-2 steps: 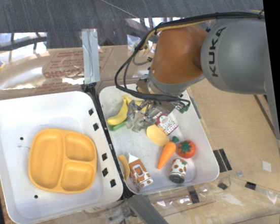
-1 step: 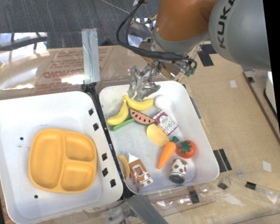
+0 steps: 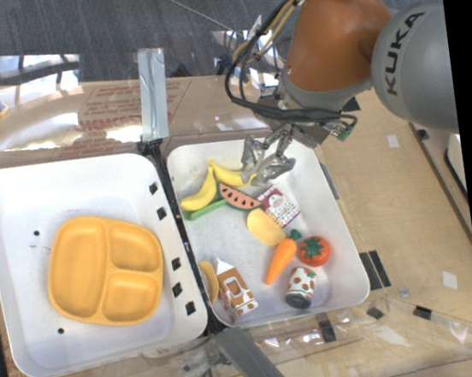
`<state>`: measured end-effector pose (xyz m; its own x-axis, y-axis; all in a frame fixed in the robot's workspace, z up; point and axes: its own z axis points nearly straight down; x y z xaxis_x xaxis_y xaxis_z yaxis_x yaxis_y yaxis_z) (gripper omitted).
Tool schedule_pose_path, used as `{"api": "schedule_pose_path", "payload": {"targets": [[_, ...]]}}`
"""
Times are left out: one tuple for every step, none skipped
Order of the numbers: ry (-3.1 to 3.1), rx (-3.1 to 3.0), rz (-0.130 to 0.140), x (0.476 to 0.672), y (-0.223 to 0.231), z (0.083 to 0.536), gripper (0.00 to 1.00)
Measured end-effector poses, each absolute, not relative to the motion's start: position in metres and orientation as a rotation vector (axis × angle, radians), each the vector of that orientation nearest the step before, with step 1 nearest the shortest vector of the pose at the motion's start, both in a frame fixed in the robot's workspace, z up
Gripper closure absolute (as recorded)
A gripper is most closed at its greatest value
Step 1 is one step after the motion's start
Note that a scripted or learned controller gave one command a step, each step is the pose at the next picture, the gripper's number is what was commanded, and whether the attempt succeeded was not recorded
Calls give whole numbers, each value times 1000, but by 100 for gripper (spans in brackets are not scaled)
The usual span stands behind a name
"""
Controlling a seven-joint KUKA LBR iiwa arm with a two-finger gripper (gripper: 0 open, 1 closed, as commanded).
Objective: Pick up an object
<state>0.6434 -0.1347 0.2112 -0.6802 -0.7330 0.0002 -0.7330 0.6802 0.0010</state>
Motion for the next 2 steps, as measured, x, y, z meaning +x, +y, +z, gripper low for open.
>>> {"api": "schedule_pose_path", "payload": {"targets": [[-2560, 1824, 0, 655, -201, 168, 100], [-2561, 1825, 0, 655, -201, 169, 0]]}}
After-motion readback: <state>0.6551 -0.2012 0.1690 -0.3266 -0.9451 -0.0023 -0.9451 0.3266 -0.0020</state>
